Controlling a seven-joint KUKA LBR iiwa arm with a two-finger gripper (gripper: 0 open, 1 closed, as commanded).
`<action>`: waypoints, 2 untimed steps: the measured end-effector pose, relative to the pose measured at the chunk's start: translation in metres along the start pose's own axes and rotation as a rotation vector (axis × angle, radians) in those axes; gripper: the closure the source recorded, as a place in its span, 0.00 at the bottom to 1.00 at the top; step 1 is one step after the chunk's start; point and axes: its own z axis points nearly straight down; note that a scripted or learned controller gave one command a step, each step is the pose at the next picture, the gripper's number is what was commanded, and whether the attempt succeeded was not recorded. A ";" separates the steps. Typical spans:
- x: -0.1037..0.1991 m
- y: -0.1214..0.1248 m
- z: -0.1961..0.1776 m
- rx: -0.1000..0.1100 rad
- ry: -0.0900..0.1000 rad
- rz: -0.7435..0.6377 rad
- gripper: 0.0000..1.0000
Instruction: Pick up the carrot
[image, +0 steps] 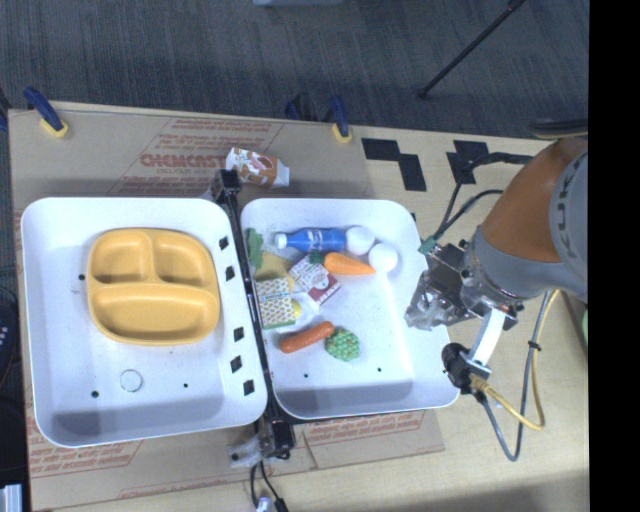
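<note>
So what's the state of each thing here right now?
Carrot: lying in the right bin, not picked up.
Gripper: at the bin's right rim, holding nothing visible.
Bottle: on its side.
Sausage: lying flat.
Broccoli: resting beside the sausage.
Egg: next to the carrot.
Yellow tray: flat in the left bin.

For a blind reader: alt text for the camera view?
An orange carrot lies among toy foods in the right white bin; the claw hovers over that bin's right rim. The left bin holds a yellow tray.
</note>
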 end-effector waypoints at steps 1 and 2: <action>0.010 -0.007 -0.024 -0.002 0.000 0.079 1.00; 0.015 -0.010 -0.046 -0.002 0.001 0.068 1.00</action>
